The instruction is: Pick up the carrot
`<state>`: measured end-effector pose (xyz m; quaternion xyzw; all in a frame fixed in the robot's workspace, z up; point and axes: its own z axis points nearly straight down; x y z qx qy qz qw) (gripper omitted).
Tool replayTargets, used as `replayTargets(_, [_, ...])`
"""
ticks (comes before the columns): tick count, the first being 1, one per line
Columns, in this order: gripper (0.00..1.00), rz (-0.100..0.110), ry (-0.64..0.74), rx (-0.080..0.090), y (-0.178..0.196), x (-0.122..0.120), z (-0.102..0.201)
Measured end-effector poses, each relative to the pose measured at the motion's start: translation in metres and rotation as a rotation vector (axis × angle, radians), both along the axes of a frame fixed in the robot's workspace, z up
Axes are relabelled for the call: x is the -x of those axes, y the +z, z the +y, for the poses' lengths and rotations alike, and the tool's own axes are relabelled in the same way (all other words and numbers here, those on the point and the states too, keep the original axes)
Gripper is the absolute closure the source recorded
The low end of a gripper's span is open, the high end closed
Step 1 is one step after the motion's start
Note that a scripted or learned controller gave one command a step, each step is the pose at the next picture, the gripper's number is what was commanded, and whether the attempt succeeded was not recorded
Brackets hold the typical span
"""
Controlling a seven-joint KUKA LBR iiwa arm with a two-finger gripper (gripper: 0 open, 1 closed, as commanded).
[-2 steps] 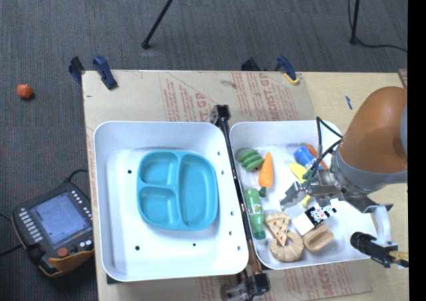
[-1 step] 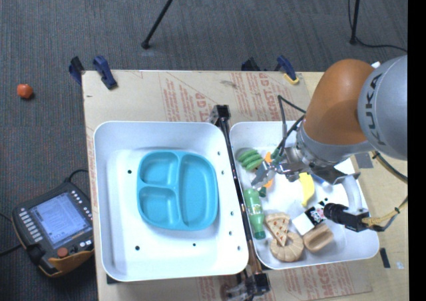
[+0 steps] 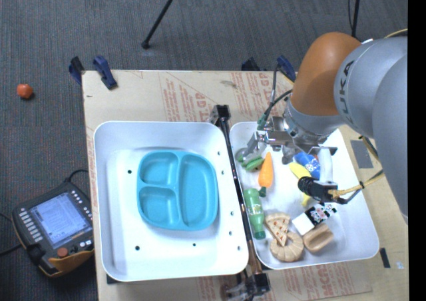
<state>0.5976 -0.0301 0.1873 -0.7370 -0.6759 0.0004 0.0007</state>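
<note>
Claw (image 3: pixel 271 141) hung low over the right bin (image 3: pixel 363 223), near its upper-left corner; couldn't tell whether it was spread or pressed together. Carrot (image 3: pixel 266 170) lay on the bin floor just below the claw, not between its fingers. Green bottle (image 3: pixel 253 205) sat below the carrot. Blue tray (image 3: pixel 178 190) in the left bin (image 3: pixel 106 160).
</note>
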Motion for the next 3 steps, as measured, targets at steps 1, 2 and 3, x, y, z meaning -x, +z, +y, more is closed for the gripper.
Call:
replayTargets(1, [0.00, 0.002, -0.190, -0.001, 0.000, 0.029, -0.014])
replayTargets(2, [0.00, 0.004, -0.098, 0.000, -0.101, 0.035, -0.058])
replayTargets(3, [0.00, 0.000, -0.003, 0.000, -0.099, -0.038, -0.057])
